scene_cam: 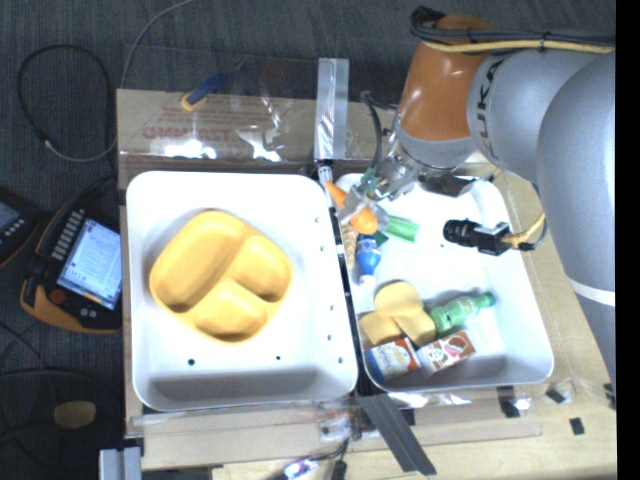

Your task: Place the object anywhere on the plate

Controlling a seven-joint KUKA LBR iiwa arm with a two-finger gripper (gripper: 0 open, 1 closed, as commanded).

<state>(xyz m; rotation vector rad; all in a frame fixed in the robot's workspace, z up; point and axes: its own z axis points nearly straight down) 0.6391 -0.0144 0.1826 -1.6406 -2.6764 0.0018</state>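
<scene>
A yellow plate (220, 273) with three rounded lobes lies in the left white bin (150, 368). My gripper (376, 184) hangs low over the far left corner of the right bin (520, 358), under the orange wrist band. Just below it are a small orange piece (363, 220) and a green item (401, 229). A thin orange item (338, 195) lies by the wall between the bins. The arm's own body hides how the gripper meets these things.
The right bin also holds a blue bottle (368, 258), yellow blocks (392, 313), a green bottle (458, 311) and a red carton (420, 356). A black cable fitting (478, 234) lies to the gripper's right. A handheld pendant (75, 268) sits left of the bench.
</scene>
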